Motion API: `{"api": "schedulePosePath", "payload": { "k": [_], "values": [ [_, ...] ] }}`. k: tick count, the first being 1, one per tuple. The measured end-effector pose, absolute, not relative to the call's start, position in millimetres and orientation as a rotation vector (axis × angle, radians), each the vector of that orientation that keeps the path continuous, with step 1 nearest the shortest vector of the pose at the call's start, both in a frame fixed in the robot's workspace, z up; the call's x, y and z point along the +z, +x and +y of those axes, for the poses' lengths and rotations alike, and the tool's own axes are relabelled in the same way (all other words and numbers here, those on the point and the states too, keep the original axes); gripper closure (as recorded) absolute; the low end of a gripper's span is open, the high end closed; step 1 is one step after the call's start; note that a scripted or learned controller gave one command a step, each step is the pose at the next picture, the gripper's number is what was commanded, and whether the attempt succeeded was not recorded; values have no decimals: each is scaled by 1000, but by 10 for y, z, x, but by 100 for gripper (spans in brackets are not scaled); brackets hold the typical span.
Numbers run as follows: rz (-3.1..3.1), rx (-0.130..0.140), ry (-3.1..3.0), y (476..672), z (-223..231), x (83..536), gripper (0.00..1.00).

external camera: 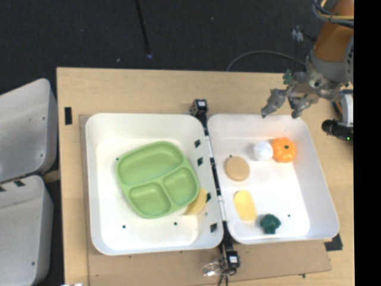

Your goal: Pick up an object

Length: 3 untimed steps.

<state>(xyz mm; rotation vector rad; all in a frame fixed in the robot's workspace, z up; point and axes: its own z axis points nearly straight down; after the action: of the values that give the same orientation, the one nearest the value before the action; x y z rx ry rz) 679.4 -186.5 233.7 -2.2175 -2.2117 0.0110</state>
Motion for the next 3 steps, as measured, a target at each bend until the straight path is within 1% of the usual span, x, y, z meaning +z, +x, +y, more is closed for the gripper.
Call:
{"api": "schedulePosePath", "payload": {
  "k": [1, 2, 3],
  "values": [
    [-2224, 0, -2222, 6820, -1862, 2424, 0],
    [-2219, 5, -2223, 6762, -1917, 1979, 0],
    [-2223, 5, -2219, 6795, -1935, 1356, 0]
  ]
}}
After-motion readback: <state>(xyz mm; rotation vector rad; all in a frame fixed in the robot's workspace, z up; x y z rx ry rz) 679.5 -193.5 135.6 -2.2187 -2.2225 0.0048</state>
